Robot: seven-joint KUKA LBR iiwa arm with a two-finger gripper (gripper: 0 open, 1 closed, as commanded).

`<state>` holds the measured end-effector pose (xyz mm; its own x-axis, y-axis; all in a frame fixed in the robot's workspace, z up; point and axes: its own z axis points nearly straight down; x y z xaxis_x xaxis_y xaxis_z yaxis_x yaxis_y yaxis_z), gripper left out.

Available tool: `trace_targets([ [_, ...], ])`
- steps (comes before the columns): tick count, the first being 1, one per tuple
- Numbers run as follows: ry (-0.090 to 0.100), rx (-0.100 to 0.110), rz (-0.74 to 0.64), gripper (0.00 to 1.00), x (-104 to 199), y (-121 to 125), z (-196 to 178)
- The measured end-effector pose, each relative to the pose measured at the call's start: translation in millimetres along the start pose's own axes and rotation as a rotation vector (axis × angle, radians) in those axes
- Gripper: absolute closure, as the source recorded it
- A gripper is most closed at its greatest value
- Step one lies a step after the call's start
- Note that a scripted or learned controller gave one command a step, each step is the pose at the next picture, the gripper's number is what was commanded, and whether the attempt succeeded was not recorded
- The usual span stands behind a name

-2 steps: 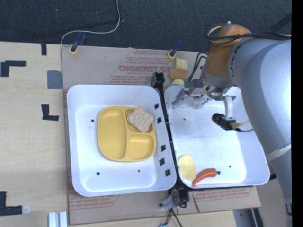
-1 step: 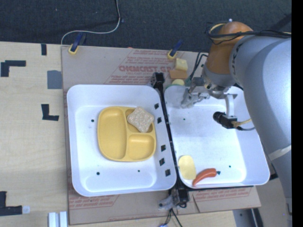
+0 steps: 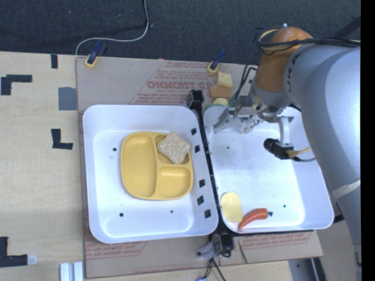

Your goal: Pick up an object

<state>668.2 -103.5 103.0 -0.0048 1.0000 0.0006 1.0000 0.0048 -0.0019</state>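
Cardboard-topped bench (image 3: 176, 81), two white bins side by side.

An orange sausage-like object (image 3: 253, 217) and a yellow piece (image 3: 231, 206) are seen at the right bin's (image 3: 304, 186) near edge; the gripper (image 3: 234, 119) is placed well apart at the far edge, its state cannot be told. Approach is judged pending; descent over a target is needed.

Wooden bench (image 3: 35, 174) — brown cardboard sheet (image 3: 152, 84), two white bins (image 3: 94, 157) on it
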Motion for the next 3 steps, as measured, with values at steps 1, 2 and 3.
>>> trace_targets([
  [1,-0.002,0.001,0.004,0.0,7.3,-4.0,19.8],
  [2,-0.002,0.0,0.003,1.0,7.4,-3.7,8.9],
  [3,-0.002,0.0,0.003,0.0,7.5,-3.9,9.6],
])
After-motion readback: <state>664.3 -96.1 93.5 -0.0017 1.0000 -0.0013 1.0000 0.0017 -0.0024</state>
